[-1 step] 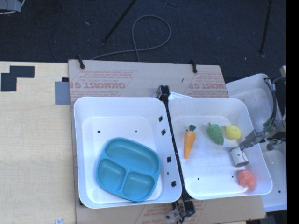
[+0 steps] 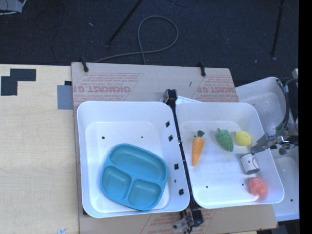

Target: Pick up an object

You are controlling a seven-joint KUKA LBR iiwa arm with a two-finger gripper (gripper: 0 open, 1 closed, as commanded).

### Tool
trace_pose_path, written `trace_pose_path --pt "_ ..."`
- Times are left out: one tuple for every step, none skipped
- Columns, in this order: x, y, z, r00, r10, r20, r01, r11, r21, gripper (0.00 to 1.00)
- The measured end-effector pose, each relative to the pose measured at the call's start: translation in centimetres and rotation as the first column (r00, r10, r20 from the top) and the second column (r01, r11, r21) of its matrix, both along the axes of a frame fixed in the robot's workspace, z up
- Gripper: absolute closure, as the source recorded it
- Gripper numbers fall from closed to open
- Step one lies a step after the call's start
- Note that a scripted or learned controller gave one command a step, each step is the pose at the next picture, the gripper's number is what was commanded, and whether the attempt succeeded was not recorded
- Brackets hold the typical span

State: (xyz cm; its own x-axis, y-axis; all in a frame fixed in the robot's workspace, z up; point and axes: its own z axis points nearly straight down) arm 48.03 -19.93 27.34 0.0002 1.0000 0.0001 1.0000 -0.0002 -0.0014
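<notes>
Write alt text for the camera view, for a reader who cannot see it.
Seen from above, two shallow white bins sit side by side: the left bin holds a blue divided plastic tray, the right bin an orange toy carrot, green leafy toy, yellow lemon, small tin can and pink lumpy toy. The gripper hovers at the right rim.

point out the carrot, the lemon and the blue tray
carrot (image 2: 197, 151), camera view, middle of its orange body
lemon (image 2: 243, 138), camera view, centre of the yellow fruit
blue tray (image 2: 127, 156), camera view, the ridge between its compartments
</notes>
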Motion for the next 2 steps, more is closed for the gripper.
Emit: trace_pose_path --pt "0.1 0.0 -4.4 1.000 0.000 -0.006 0.000 1.000 0.003 0.00" --pt "-0.2 0.0 -10.8 1.000 0.000 -0.007 0.000 1.000 0.004 0.00"
